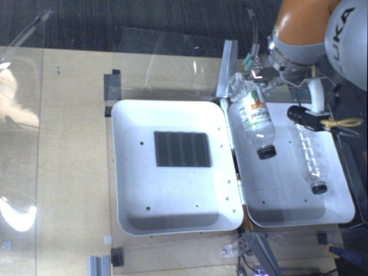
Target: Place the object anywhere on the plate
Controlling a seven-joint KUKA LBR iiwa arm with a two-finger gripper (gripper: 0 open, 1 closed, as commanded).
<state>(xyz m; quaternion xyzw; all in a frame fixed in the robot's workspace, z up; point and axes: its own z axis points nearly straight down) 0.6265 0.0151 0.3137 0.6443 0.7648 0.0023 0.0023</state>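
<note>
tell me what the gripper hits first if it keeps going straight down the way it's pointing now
Most likely the labelled clear bottle, which hangs tilted right under the gripper, over the left edge of the right bin. Below the bottle is that bin's floor. Depth is hard to judge from this slanted view.

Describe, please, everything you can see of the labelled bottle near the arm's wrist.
The labelled bottle is clear plastic with a white label around its middle and a dark cap at its lower end. It hangs tilted, cap pointing down towards the right bin, base up under the grey wrist. It sits over that bin's upper left corner, beside the divide between the bins. Whether anything grips it cannot be made out.
</note>
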